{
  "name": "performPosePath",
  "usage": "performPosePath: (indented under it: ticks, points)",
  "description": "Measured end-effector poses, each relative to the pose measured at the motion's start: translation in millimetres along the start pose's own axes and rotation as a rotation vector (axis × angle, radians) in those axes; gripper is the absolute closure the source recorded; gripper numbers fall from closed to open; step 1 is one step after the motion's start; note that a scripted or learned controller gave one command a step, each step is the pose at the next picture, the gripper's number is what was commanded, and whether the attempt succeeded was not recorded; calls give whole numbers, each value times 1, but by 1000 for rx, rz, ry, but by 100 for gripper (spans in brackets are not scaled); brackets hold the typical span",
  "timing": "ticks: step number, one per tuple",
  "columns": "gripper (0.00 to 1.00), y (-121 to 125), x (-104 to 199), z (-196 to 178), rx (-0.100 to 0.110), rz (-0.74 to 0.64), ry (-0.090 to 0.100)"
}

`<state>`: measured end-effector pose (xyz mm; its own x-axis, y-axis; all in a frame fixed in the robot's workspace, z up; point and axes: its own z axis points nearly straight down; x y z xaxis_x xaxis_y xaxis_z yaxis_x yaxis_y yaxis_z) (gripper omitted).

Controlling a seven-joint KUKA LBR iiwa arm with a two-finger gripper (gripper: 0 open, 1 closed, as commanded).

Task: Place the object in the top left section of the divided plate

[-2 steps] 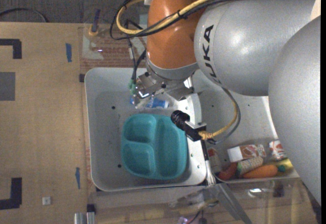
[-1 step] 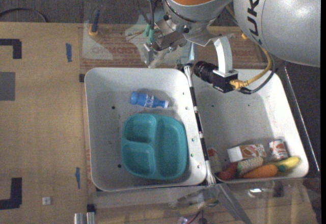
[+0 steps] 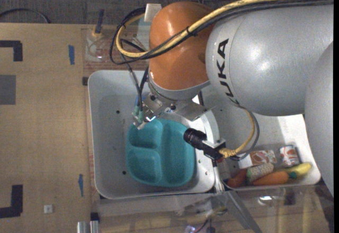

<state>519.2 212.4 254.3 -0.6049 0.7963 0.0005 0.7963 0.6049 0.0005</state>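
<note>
A teal divided plate (image 3: 177, 160) lies in the left white bin (image 3: 106, 136), toward its lower right. It has two small sections on the left and one long section on the right. My gripper (image 3: 140, 117) hangs from the orange wrist band (image 3: 177, 49) right at the upper left corner of the plate, over the edge of its top left section. The tip looks greenish, and it is too small and dark to tell whether anything is held. The big grey arm hides the upper part of the bin behind it.
The right bin (image 3: 312, 178) holds toy food along its lower edge: a carrot (image 3: 273, 178), a corn cob (image 3: 259, 171), a banana (image 3: 301, 169) and a small can (image 3: 288, 155). A black cable plug (image 3: 198, 141) juts over the plate's right side. The wooden bench (image 3: 42, 121) lies to the left.
</note>
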Motion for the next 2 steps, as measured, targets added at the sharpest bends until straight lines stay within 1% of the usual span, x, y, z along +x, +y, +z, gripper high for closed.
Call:
performPosePath:
  ticks: [1, 2]
  points:
    - [100, 16, -46, -171, -3, 108, -2]
    - [100, 1, -8, -15, -1, -258, 0]
